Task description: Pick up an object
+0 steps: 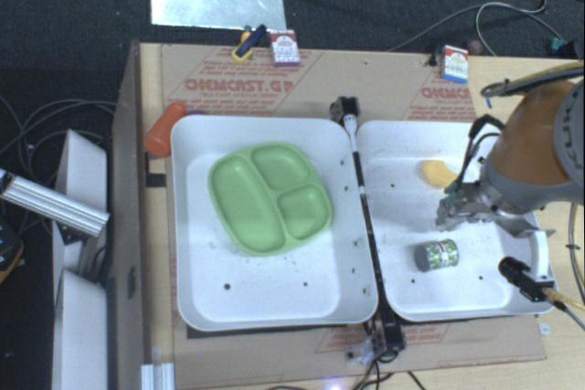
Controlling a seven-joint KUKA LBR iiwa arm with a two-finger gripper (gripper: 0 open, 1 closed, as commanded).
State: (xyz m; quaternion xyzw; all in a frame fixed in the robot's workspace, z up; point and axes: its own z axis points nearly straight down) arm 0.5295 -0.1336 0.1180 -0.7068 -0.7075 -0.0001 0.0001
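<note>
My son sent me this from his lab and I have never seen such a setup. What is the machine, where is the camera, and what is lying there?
This is one picture from a camera fixed above a bench, looking down at a slant. The grey and orange shape on the right is a robot arm reaching in; its hand hangs low over the right white bin. Nothing can be seen held in it. In that bin lie a small can on its side and a yellow piece, both apart from the hand. The left white bin holds a green divided tray. An orange object sits outside, at the left bin's far corner. The arm's job is to pick up an object.
</note>
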